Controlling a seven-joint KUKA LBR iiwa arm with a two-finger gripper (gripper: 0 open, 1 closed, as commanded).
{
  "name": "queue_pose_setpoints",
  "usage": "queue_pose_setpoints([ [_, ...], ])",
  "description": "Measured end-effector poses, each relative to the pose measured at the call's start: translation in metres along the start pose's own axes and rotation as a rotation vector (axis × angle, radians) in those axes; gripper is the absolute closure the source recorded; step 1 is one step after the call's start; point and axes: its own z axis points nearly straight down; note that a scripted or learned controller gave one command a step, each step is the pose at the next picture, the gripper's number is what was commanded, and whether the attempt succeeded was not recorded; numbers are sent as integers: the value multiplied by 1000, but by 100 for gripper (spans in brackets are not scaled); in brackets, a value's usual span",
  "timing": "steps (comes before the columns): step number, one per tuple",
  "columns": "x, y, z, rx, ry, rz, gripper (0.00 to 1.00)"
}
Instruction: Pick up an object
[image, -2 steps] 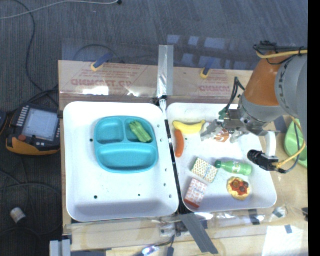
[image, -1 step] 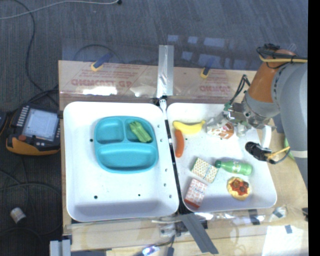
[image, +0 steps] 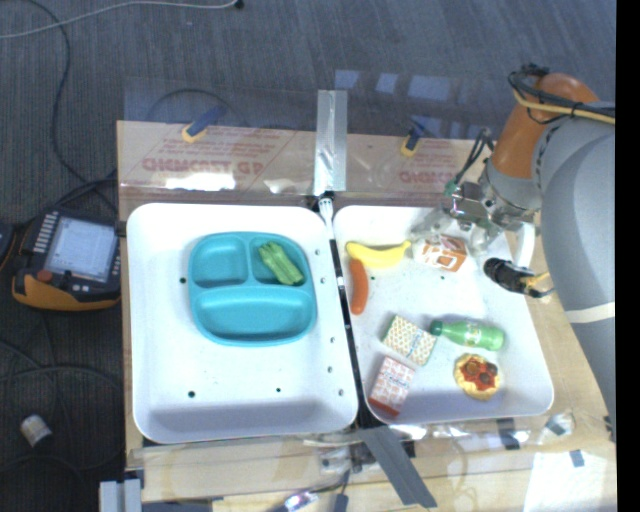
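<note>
My gripper (image: 462, 222) hangs over the back right corner of the right bin (image: 520, 395). Just below and left of it lies a small white and orange packet (image: 443, 254); I cannot tell whether the two touch. Further left along the bin's back, a yellow banana (image: 378, 254) rests beside an orange carrot-like piece (image: 358, 284). A green bottle (image: 468, 335) lies on its side in the middle. Beside it are a checkered box (image: 409, 340), a pink packet (image: 392, 383) and a round red and yellow piece (image: 478, 374).
The left bin (image: 160, 400) holds a blue divided plate (image: 250, 300) with a green vegetable (image: 280, 263) in its back right compartment. A ridge (image: 340, 330) separates the two bins. The grey arm (image: 585, 220) fills the right side.
</note>
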Motion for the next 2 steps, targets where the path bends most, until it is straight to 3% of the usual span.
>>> queue_pose_setpoints([
  [1, -8, -33, -1, -37, 7, 144, 0],
  [2, -10, -29, -1, -22, 8, 42, 0],
])
